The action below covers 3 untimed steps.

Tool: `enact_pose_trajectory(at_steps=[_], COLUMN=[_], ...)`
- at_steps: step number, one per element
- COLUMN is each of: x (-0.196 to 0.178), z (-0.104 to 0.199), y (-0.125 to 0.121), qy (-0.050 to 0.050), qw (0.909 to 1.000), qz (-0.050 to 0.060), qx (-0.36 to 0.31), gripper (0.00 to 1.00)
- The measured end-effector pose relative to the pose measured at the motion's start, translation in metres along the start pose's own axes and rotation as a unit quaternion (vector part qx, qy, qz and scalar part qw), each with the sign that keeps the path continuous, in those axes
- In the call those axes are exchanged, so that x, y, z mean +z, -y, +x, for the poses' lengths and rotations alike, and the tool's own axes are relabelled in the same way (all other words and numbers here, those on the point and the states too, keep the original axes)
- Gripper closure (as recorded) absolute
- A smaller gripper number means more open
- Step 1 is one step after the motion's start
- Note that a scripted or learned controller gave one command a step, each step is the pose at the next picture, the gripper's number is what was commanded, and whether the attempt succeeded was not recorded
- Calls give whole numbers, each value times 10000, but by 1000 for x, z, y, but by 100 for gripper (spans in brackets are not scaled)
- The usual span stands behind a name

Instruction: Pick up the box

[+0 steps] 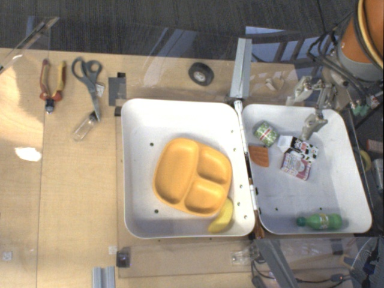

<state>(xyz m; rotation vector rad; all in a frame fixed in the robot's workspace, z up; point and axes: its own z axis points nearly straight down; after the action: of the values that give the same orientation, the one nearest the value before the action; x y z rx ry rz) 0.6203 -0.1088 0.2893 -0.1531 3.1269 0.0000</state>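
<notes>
not lifted yet: box lying flat in right bin, gripper just above its far end, grip impossible to tell.

Pale wood-grain counter, matt with glare at the left. Both white bins look like smooth plastic. The yellow divided tray is glossy plastic. Printed box looks like cardboard; green bottle shiny.

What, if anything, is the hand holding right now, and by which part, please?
Nothing visibly: the hand hovers just above the box, with nothing seen between its fingers.
</notes>
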Motion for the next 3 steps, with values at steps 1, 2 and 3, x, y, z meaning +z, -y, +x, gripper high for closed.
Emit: enact_pose_trajectory(at_steps=[1,2,3], x=[175,201,186], z=[16,25,20], y=[48,51,51], qy=[-41,6,88], qw=[9764,9453,9464], qz=[4,9,10], qx=[2159,3262,3229], gripper=[0,0,100])
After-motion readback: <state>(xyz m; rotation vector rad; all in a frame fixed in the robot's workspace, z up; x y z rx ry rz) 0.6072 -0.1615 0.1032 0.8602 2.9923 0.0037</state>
